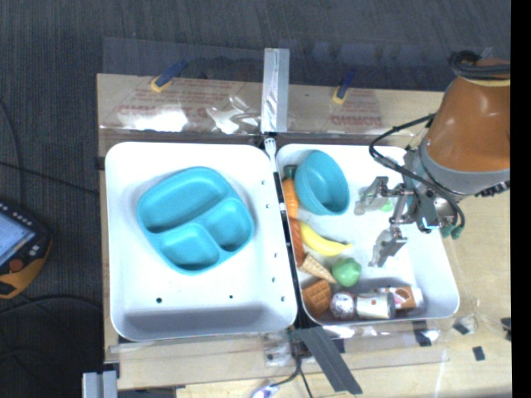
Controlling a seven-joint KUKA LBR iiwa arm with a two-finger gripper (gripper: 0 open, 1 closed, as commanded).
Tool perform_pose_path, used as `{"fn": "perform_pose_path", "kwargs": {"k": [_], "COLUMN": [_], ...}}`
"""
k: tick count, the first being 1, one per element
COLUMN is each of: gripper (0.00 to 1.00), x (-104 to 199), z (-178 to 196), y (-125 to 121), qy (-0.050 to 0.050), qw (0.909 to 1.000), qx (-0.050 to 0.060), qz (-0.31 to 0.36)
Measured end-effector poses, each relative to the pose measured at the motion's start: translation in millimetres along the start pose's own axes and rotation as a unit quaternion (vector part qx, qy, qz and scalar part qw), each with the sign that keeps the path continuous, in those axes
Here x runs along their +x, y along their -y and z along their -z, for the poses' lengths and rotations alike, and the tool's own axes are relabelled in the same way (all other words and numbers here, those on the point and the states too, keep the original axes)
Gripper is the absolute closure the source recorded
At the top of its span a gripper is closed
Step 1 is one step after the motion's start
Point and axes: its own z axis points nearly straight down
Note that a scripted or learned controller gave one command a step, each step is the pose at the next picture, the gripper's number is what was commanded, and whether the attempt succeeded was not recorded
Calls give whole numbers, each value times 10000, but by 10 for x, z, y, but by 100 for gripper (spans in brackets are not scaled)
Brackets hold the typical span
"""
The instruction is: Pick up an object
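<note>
Overhead view of the bench. We saw two white bins side by side: the left bin (133, 301) at centre-left held a blue divided tray (195, 218); the right bin (436, 280) at centre-right held the candidates for picking. The arm (477, 131) entered from the right edge of the frame, over the right bin's upper right part. Its gripper (380, 224) hung above bare bin floor, fingers spread apart, nothing between them. The items lay to its left and below: a blue bowl (322, 182) at the bin's upper left, an orange carrot (289, 199) along the left wall, a banana (322, 242) below the bowl, a green ball (347, 271) just below the banana, and small packages (377, 303) along the lower wall. We judged the task barely begun: no item was lifted or grasped; approach, closing and lift all remained.
</note>
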Motion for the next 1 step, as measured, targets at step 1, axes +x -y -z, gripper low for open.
{"fn": "perform_pose_path", "kwargs": {"k": [1], "gripper": [0], "x": [-204], "z": [-1423], "y": [20], "qy": [-4], "qw": [9954], "qx": [-3], "qz": [963]}}
